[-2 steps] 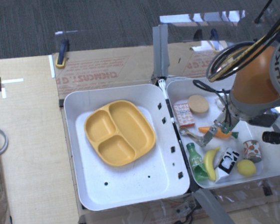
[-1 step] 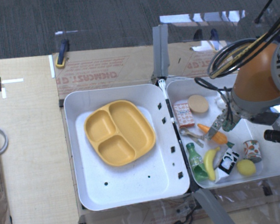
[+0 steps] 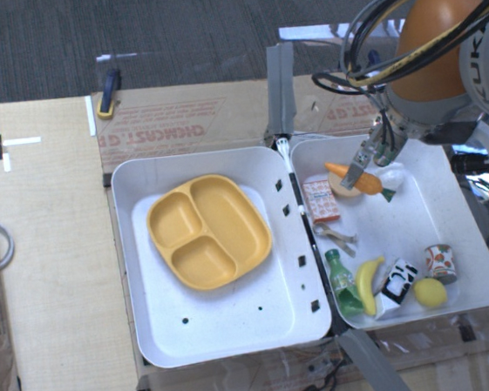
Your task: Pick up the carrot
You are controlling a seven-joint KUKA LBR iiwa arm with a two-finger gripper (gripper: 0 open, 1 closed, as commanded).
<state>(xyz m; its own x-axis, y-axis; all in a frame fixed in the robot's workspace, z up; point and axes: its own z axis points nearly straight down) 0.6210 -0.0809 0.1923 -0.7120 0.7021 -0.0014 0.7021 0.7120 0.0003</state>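
The carrot [image 3: 357, 178] looks light, stiff, smooth; take it mid-length. The claw [image 3: 360, 168] sits touching it, grip state unclear.

The arm [image 3: 468, 77] is showing a grey housing with a rounded orange band [image 3: 436, 32] above the wrist. Black cables [image 3: 374, 22], with a yellowish line among them, are looping past the band. Dark lettering is showing on the grey casing. The gripper [image 3: 360, 168] is presenting slim grey metal fingers.
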